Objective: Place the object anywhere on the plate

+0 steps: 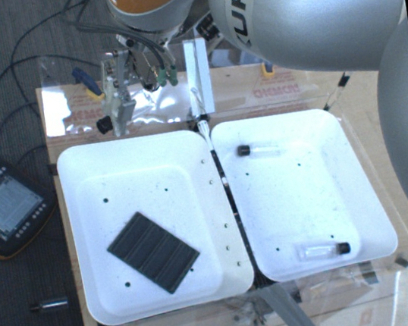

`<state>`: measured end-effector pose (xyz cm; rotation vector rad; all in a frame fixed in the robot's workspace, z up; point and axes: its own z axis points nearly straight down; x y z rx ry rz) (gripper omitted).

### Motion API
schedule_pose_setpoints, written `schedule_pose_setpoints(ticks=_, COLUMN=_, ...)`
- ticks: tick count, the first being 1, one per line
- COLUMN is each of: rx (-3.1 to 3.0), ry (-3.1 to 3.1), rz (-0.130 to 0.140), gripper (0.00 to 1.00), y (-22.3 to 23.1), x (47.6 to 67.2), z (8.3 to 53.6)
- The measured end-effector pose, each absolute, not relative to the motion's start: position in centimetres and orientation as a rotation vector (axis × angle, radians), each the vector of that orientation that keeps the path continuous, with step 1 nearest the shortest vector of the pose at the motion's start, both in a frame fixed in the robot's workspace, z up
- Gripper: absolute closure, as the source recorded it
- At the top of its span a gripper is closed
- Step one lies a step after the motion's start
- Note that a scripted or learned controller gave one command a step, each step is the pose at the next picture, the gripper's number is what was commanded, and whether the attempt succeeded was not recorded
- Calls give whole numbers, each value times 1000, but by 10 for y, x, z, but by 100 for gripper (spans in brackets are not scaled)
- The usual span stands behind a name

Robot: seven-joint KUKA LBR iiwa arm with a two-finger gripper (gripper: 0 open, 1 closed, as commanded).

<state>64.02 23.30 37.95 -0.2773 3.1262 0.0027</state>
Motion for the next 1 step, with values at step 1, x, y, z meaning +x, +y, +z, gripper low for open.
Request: schedule_pose_setpoints(ticks=1, rx=-277, ry=3123, rz=9, gripper=100, y=235, x=641, z=389)
